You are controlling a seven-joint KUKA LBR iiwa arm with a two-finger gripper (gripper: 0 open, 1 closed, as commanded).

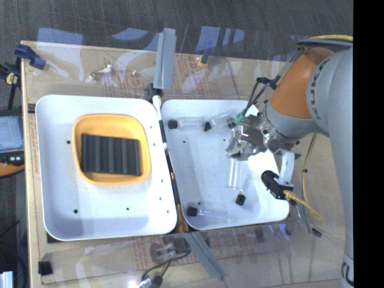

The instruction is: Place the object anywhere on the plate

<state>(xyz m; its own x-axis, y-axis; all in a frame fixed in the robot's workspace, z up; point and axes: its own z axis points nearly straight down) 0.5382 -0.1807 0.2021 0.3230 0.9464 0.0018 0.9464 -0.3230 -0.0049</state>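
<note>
Two white bins lie before you on the tabletop (54,59). The fingers (239,147) hang over the right bin (198,173); you cannot tell if they are spread. Just below them lies a clear tube (233,174), others lie nearby. The yellow plate (111,128) is well left, in the left bin (60,209).

Two white bins: left bin (54,209) well left of claw (239,149), right bin (198,185) under and around claw.

One yellow plate (111,128), far left of claw, in left bin.

One dark ribbed block (111,155) on plate.

Clear tubes with black caps, four countable: one (191,123) up-left of claw, one (223,122) just above claw, one (234,182) directly below claw, one (204,211) lower left of claw. Further tubes near claw hard to tell.

One claw, one arm (318,95).
</note>
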